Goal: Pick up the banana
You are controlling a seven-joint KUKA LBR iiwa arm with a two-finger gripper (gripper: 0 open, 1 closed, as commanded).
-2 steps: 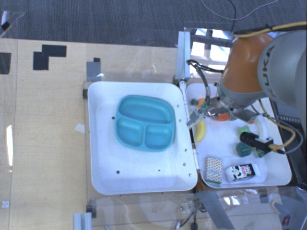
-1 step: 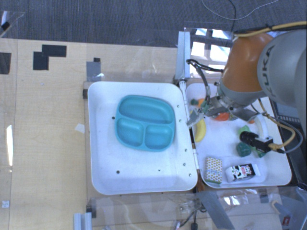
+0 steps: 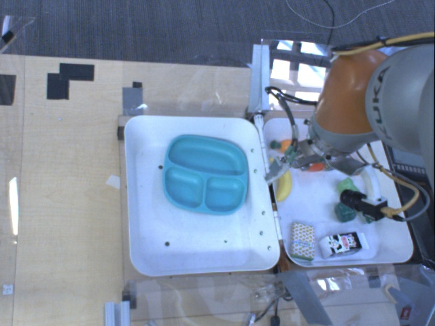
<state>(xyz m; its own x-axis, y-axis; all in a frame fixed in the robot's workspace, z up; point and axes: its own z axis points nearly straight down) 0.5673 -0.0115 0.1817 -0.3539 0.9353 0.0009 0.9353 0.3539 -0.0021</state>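
Note:
The yellow banana (image 3: 283, 186) lies at the left edge of the right bin (image 3: 397, 250), close to the wall between the two bins. My gripper (image 3: 278, 168) hangs just above the banana's upper end, reaching in from the right under the grey and orange arm. The arm covers the middle of the right bin, and I cannot make out whether anything sits in the gripper.
A blue divided plate (image 3: 205, 174) rests in the left bin (image 3: 146, 250). The right bin also holds a small orange piece (image 3: 286, 143), a red piece (image 3: 317, 168), green items (image 3: 345, 211), a patterned cracker (image 3: 303, 240) and a black-and-white carton (image 3: 343, 243).

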